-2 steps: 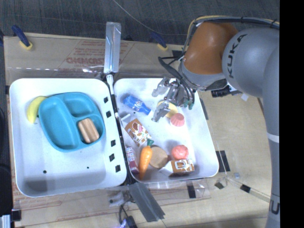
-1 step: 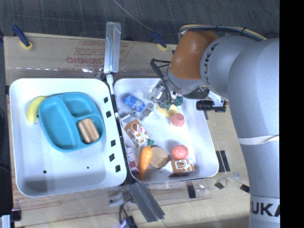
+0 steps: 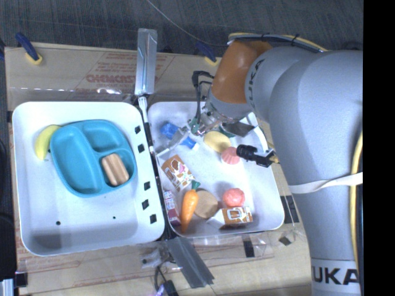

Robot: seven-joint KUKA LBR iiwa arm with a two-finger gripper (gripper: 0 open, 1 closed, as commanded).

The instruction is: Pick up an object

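Claw sits low in the upper part of the right bin, just below the orange wrist band; whether it is clenched or released cannot be told. Directly beside its tip: a blue object and a pale yellow rounded item, neither visibly held.

Right bin contents, counted: one pink shell-like piece, one small printed carton, one carrot, one round red fruit, one small brown box. Carrot long axis runs near-vertical in view, green top toward the carton, tip toward the bin's near edge.

Left bin: one blue divided tray with one brown bread-like roll in its lower right compartment; one banana against the tray's left side.

Both bins rest on a tabletop of brown board; dark floor beyond.
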